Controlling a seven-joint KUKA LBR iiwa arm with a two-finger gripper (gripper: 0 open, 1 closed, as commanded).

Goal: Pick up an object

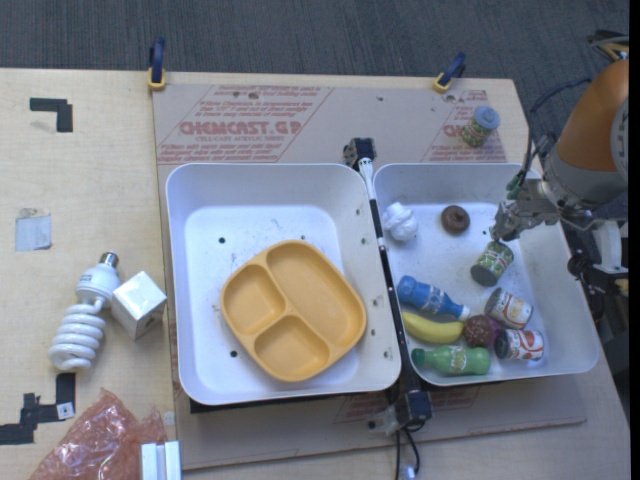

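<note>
My gripper [503, 230] hangs over the right bin [560, 268], just above a small green-labelled can [492, 263] lying tilted there. The can sits right below the fingertips and I cannot tell whether they touch it. Elsewhere in the right bin lie a brown chocolate doughnut [456, 219], a white crumpled object [400, 222], a blue bottle [428, 296], a yellow banana [432, 328], a green bottle [458, 361], a dark round fruit [482, 330] and two more cans [512, 309] [522, 344].
The left bin [200, 218] holds a yellow divided plate [291, 310]. A small jar [479, 126] stands on the board behind the right bin. Left of the bins lie a spiral light bulb [84, 314], a white cube [139, 303] and a red mesh bag [90, 438].
</note>
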